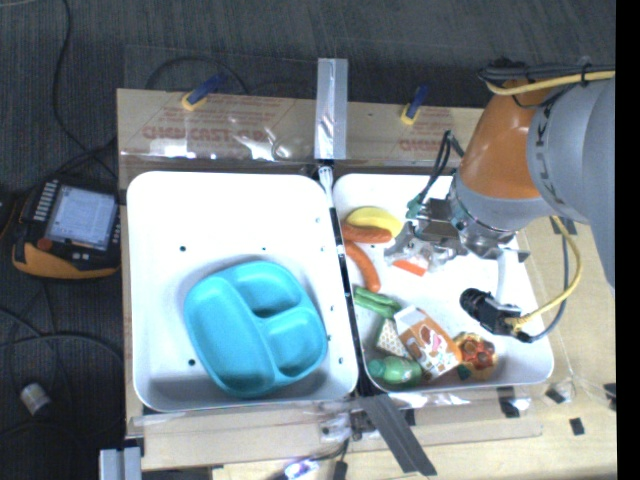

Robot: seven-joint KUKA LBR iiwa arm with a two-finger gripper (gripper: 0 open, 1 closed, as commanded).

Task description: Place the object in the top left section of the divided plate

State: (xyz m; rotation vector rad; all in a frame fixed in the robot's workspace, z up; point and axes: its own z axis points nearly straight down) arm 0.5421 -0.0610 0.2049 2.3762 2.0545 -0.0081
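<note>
The two-finger metal gripper [432,236] hung low over the upper part of the right shallow white plastic bin [520,363], its grey arm with the orange band [510,148] reaching in from the right, and whether it was parted or closed I could not tell from up here. Just below it sat a small flat orange-and-white piece [408,265], close enough that contact could not be judged. Left of that lay a rounded yellow toy [371,217] resting on an orange-red one [368,234], then a long orange carrot-shaped toy [364,266] slanting along the divider. Further down came a green stick-like vegetable toy [374,302], a printed cardboard carton [425,340], a round green toy [395,370] and a glossy red-orange clump [477,352] in the lower corner. A black cylinder with a yellow cable [485,310] hung beside the wrist. In the left white bin [160,218], well apart from all that, sat the turquoise plastic divided plate [255,323], smooth, rounded, turned at an angle, three sections showing.
</note>
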